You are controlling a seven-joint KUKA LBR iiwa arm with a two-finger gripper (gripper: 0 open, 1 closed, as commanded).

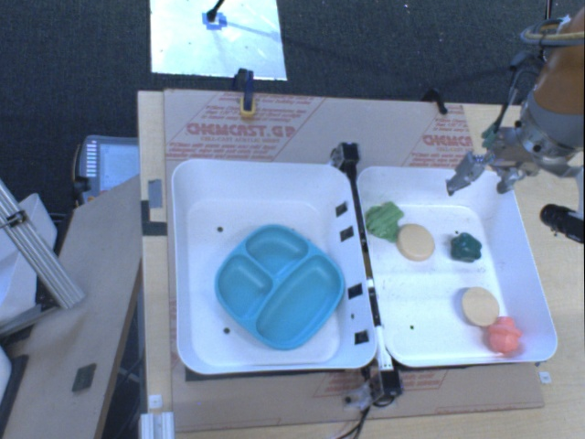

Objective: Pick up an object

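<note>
Gripper [482, 174] spread, holding nothing, at upper right of frame
Nearest small dark green lumpy toy [466, 247] sits below it; closing off-centre could nudge it aside.

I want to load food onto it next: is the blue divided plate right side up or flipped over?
Right side up. The blue plate lies flat in the left bin, its three hollow compartments facing up, nothing in them.

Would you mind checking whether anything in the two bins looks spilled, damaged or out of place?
Nothing stands out. The blue tray lies flat in the left bin, turned askew to its walls. In the right bin, five small pieces lie apart and look intact; the pink one sits close to the near right corner. The gripper hovers open at the far edge.
</note>
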